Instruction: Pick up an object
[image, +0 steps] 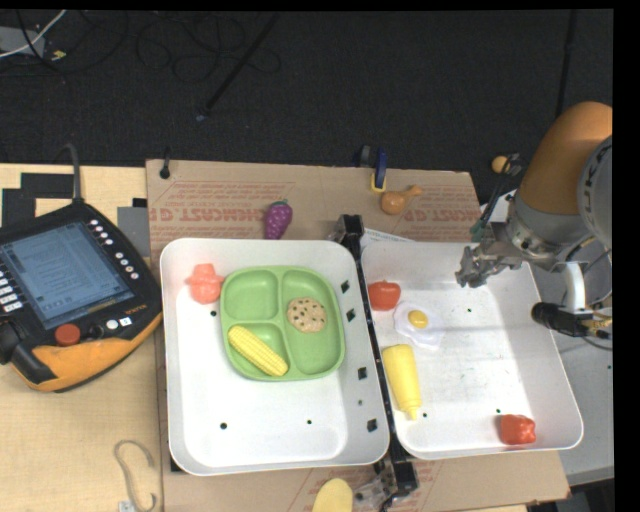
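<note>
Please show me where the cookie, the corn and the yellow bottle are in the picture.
cookie (307, 315): camera view, middle of its top face.
corn (258, 351): camera view, middle of the cob.
yellow bottle (402, 376): camera view, middle of its body.

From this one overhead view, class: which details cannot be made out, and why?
- Gripper: fingers too small and dark, camera view; open or shut unclear.
- Yellow object: cut off by the bottom edge.
- Tablet screen text: too small, cropped by the left edge.
</note>
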